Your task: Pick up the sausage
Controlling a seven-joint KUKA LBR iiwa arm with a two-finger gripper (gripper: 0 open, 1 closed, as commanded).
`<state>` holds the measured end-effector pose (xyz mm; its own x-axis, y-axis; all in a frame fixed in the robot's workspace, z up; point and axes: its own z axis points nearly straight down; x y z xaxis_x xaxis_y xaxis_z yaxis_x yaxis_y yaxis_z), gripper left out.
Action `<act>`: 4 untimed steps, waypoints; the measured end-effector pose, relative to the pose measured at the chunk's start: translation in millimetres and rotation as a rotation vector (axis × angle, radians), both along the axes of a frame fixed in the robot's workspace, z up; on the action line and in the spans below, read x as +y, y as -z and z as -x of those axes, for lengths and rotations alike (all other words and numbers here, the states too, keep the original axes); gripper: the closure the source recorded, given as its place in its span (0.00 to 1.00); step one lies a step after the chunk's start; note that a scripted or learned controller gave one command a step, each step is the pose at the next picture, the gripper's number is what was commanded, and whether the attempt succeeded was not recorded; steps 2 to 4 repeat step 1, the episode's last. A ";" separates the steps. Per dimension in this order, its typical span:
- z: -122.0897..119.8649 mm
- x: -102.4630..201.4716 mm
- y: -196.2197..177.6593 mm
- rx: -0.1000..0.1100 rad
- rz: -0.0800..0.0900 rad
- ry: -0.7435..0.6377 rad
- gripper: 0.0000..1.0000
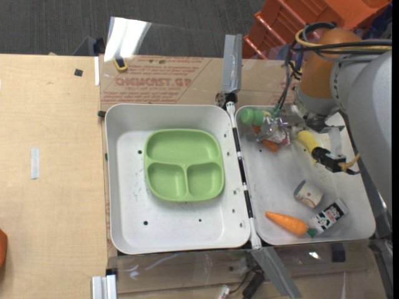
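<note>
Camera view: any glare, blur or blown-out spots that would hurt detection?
Camera view: strong glare on the clear sheet at the bench's far edge; the white bin floors are bright but keep detail; the arm at right is large and soft-focused; the gripper region is cluttered and small, so its fingers are hard to resolve.

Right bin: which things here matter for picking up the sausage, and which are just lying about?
For the job:
gripper
sausage, probably the reddish piece just under the gripper

Lying about:
carrot
yellow item
green item
small carton
white cup
green plate
</note>
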<state>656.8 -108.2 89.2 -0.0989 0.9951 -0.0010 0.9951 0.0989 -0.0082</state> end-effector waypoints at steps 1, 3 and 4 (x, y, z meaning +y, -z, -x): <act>30.0 5.6 -1.5 -0.005 0.001 0.201 0.00; 30.0 5.6 -1.5 -0.005 0.001 0.201 0.00; 30.0 5.6 -1.5 -0.005 0.001 0.201 0.00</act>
